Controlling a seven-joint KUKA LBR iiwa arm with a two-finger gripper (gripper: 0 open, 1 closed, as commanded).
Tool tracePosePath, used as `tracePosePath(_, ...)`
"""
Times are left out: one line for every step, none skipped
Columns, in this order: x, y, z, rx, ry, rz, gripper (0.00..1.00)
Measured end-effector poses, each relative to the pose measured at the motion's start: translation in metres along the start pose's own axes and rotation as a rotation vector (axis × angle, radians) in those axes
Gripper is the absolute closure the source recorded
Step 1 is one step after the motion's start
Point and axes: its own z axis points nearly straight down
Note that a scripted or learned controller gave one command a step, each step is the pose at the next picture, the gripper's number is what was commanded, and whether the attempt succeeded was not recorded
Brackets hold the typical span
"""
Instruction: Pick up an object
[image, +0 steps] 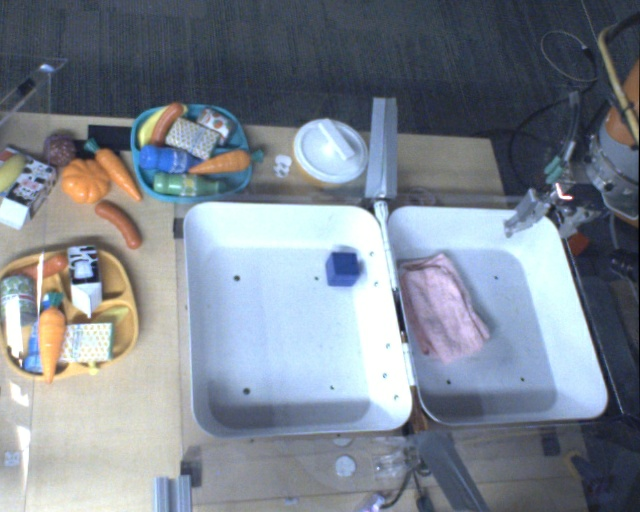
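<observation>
Item: blue cube (343, 268), left bin (215, 300); pink cloth (443, 305), right bin (570, 330). My claw (524, 214) at right bin's far corner, carrying nothing; spread I cannot tell. Step: approach. Next: descend onto a target.

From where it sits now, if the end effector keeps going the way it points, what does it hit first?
The end effector sits over the right bin's upper right corner, pointing left and down. Continuing that way, it would probably meet the bin floor, or the pink cloth if it travels shallow. Depth is unclear from this slanted view.

Wooden bench (150, 440), two white bins (210, 330), toy food (118, 222)
</observation>
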Motion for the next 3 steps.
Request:
tracePosePath(0.023,-0.05,0.078,0.0,0.001,-0.055,0.0)
tracePosePath(0.052,-0.065,0.17,-0.009,-0.001,-0.093,0.0)
tracePosePath(0.054,-0.063,0.16,-0.011,0.0,-0.094,1.0)
